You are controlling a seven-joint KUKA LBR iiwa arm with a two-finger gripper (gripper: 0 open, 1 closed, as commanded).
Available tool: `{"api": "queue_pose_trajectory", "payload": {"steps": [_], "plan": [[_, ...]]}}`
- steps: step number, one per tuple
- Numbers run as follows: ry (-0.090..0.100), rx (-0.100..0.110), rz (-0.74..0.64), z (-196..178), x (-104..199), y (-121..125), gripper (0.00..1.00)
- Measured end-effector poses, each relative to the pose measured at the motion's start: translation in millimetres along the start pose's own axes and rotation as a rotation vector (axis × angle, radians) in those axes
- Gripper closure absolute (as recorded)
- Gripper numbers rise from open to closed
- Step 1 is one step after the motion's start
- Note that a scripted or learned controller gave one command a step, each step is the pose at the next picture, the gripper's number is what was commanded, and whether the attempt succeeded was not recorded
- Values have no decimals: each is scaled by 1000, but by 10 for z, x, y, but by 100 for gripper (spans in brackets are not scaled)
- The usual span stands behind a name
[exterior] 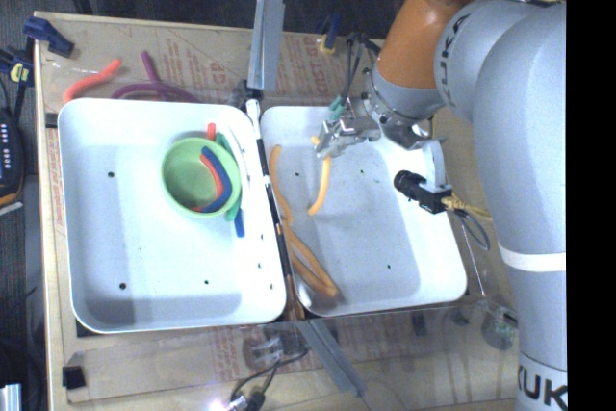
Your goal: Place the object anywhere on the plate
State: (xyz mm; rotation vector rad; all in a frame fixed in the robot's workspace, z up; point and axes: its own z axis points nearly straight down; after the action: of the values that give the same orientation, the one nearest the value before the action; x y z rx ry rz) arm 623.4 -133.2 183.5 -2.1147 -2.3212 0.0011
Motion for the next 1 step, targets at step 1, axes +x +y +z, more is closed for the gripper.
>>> {"api": "queue_pose_trajectory", "payload": {"steps": [1], "plan": [[-2,-3,-396,-94,758,411,100]]}}
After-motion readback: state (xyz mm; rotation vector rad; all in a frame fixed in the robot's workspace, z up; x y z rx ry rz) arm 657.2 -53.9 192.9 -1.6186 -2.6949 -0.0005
